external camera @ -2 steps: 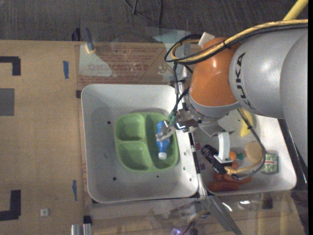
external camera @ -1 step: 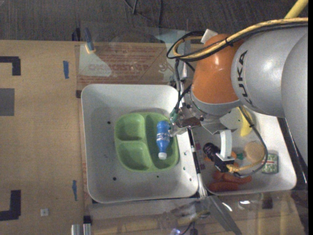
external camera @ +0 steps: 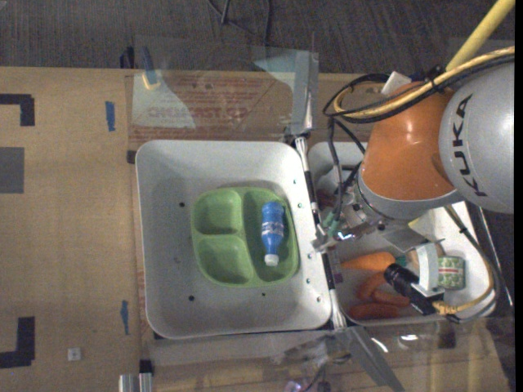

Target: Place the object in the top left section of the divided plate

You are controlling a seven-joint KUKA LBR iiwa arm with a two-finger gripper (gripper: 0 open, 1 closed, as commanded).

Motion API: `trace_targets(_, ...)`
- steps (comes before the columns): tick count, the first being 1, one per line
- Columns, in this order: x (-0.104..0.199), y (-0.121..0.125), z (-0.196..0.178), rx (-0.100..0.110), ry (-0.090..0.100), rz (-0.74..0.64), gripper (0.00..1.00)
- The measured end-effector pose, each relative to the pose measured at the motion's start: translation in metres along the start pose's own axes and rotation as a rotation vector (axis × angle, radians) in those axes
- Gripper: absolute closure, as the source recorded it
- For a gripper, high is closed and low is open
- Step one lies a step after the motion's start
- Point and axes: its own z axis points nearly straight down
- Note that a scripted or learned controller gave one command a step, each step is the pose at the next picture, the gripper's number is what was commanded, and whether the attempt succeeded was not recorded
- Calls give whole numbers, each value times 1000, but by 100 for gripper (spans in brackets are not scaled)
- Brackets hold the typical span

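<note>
Clearly "KUKA" on arm (external camera: 478,145); bottle (external camera: 273,232) in plate (external camera: 221,237) right section; tool state unclear.

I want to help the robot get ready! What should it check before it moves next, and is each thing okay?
1. Green divided plate sits flat in the left white bin: ok.
2. Top left section free for an object: ok.
3. Blue bottle lies in the plate's long right section, not the top left one: not ok.
4. Gripper placed over the bins' shared edge, beside the plate: ok.
5. Something between its fingers: cannot tell.
6. Carrot and other items waiting in the right bin: ok.
</note>
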Motion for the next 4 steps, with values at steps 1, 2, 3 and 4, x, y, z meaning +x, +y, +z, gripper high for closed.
trace_targets(1,-66,-43,-23,-3,-2,280,100)
trace_targets(2,-164,-82,48,-1,1,199,100)
trace_targets(3,-143,-52,92,-14,-10,400,100)
trace_targets(4,-139,-71,-29,-1,-1,625,100)
